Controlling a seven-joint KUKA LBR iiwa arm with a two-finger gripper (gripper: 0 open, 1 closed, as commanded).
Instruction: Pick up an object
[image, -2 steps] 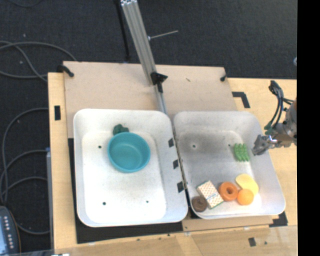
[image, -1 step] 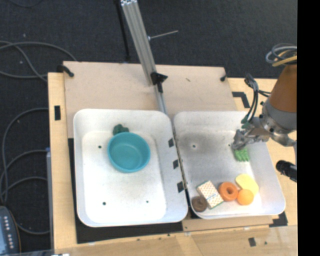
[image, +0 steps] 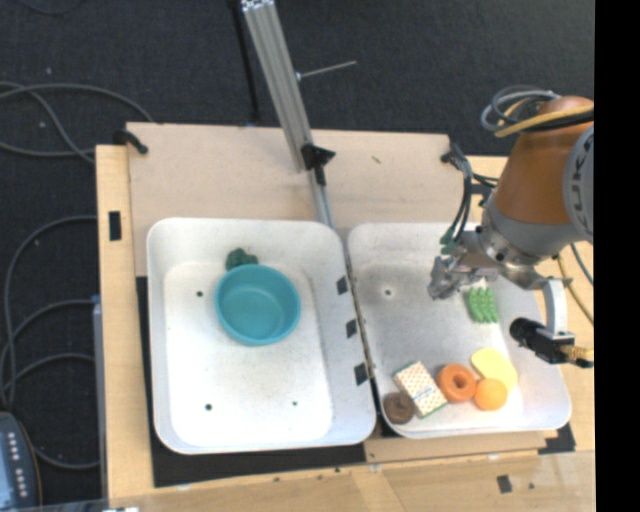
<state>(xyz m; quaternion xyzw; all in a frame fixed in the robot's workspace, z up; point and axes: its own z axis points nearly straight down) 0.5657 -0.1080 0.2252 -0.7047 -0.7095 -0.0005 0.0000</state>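
Nearest, along the right bin's (image: 400, 262) front edge, lie a brown disc (image: 400, 406), a patterned block (image: 420, 388), an orange ring (image: 459, 383), an orange ball (image: 490, 395) and a yellow piece (image: 494, 365). Farther back a green ridged object (image: 483, 303) lies just beside the gripper (image: 446, 279), which seems to hold nothing; its opening is unclear. The left bin (image: 180, 400) carries a teal bowl (image: 258, 306), with a small dark green thing (image: 240, 259) behind.

Camera, one, fixed: you look down at a slant from above the bench (image: 250, 170), far enough to take in both white bins whole. Left bin (image: 170, 330) sits left of centre; right bin (image: 400, 260) just beside it. Dark floor beyond the bench.
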